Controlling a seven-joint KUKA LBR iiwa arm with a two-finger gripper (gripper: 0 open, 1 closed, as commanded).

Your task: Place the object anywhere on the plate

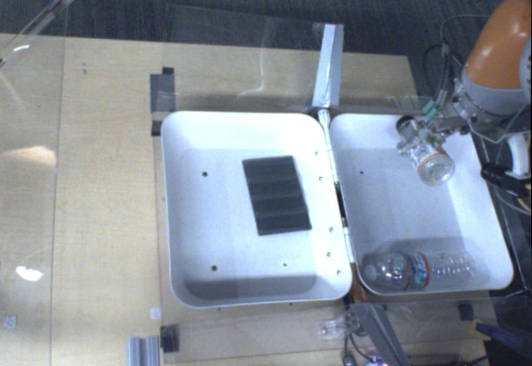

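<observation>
A dark ribbed rectangular plate [277, 195] lies flat in the middle of the left bin [191, 148]. A clear plastic bottle [416, 269] with a bluish label lies on its side along the front wall of the right bin [374, 190]. My gripper [422, 145] hangs over the back right part of the right bin, far from both the bottle and the plate. A small clear round object [435, 167] sits right at the gripper's tip. Whether that object is held or merely below the gripper cannot be made out.
A metal divider post [327, 65] rises behind the seam between the bins. Cables [507, 177] run along the right side of the right bin. The wooden bench [83, 190] stretches out to the left of the bins.
</observation>
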